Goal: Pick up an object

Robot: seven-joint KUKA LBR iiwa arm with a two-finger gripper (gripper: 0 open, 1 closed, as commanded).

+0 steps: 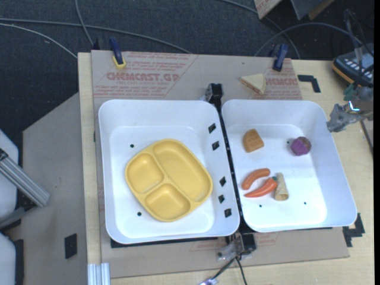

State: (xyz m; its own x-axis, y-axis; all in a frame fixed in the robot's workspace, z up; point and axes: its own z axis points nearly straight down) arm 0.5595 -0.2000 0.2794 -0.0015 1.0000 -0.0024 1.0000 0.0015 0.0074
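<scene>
I see the orange sausage (256,177) in the right bin (341,189), low and left of centre, long axis rising toward the right. A red chili (263,188) touches it below; a tan cone (280,186) lies beside. A brown nugget (253,140) and purple ball (300,145) sit farther back. The gripper (339,117) hangs at the bin's far right rim; its state I cannot tell. A yellow divided plate (168,179) fills the left bin (113,159).
</scene>
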